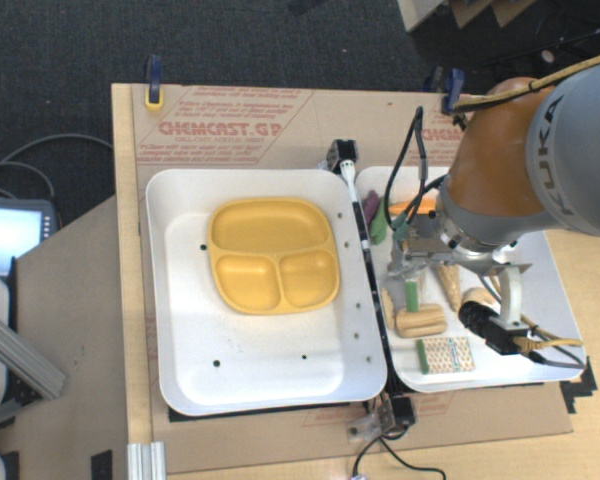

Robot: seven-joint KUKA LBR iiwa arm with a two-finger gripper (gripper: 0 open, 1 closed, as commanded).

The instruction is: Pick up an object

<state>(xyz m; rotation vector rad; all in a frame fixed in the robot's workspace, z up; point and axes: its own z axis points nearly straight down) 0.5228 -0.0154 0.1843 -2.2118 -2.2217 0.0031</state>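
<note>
The pincer (408, 264) hangs low inside the shallow white bin on the bench's right side (510, 366), close to that bin's left wall and about midway between its far and near edges. The grey arm's bulk (540, 168) hides most of it from above, so I cannot tell whether it is spread or pressed together, and nothing shows as pinched in it

The likeliest thing to pick, in my judgement, is the small green plastic rod (412, 295). It lies just on the near-edge side of the pincer, almost beneath it, with its long axis running from the bin's far edge toward its near edge. A grasp would best close across that axis, from left wall toward right wall, after a short shift toward the near edge

Room is tight. A tan wooden block (421, 321) lies crosswise at the rod's near end, touching it or nearly so. A cream cone-shaped piece (450, 286) sits just beside the rod toward the right wall, and the left wall is near on the other side. A flat patterned card (446, 354) lies near the bin's near edge, clear of the rod

The yellow divided plastic tray (275, 255) sits in the other shallow white bin (260, 363), well apart and out of the way
</note>
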